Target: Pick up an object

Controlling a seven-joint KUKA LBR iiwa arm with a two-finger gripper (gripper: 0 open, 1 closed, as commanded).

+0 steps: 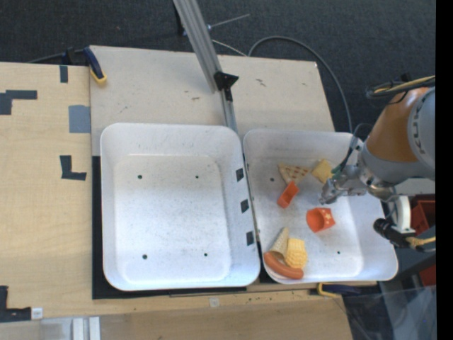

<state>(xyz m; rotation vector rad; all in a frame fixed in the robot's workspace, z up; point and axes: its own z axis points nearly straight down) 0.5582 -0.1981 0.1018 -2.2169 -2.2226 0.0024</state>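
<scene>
The right bin [368, 261] holds several small toy foods. A tan waffle-like wedge [293, 171] and a yellow block [323, 169] lie near its middle. An orange stick piece [287, 195] lies below the wedge, and an orange cup [320, 219] sits to its right. A cone with yellow corn [291, 248] and a red sausage [282, 265] rest at the front edge. My gripper [330, 194] hangs low over the bin, just above the orange cup and just below the yellow block. I see nothing held in it.
The left bin [113, 190] stands beside the right one, sharing a raised middle rim [244, 197]. A slanted metal post [202, 41] rises behind the bins. The grey and orange arm [400, 140] covers the right bin's right side.
</scene>
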